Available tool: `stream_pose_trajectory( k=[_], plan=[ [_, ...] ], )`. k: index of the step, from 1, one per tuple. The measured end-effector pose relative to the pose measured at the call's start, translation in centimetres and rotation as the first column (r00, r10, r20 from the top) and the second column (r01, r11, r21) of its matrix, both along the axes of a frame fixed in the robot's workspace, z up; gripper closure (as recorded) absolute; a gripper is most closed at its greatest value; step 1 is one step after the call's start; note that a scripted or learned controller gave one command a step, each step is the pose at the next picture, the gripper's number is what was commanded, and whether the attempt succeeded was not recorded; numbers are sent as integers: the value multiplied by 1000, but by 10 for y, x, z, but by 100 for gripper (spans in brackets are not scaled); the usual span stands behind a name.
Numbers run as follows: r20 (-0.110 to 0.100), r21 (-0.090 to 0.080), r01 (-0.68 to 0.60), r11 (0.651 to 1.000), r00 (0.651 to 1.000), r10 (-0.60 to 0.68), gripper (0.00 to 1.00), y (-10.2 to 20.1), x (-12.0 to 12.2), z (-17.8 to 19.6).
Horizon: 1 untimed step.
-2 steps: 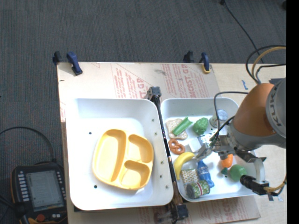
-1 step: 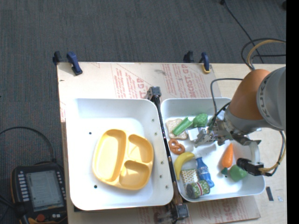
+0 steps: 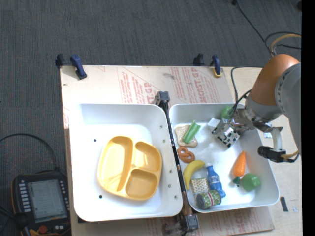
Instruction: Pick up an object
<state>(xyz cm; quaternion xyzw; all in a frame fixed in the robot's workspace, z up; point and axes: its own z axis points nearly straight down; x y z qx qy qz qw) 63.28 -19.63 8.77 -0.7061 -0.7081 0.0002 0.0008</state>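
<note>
On the tabletop, the left bin holds a yellow divided plate near its middle. The right bin carries the candidates for picking: a slice of toast with a green stick across it near the bin's left wall, a pretzel below, then a banana, a blue bottle and a small can toward the near edge. Further right lie a carrot and a green pear-like fruit by the near right corner. The gripper sits low over the bin's far middle; whether it is spread or closed cannot be told. Nothing looks lifted, so by my reading the pick is yet to be done.
</note>
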Motion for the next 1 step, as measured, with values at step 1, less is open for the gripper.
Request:
stream_pose_trajectory(
  k=[1],
  plan=[
    [-4,4,-7,1000,1000,7,100,2,0,10]
  ],
)
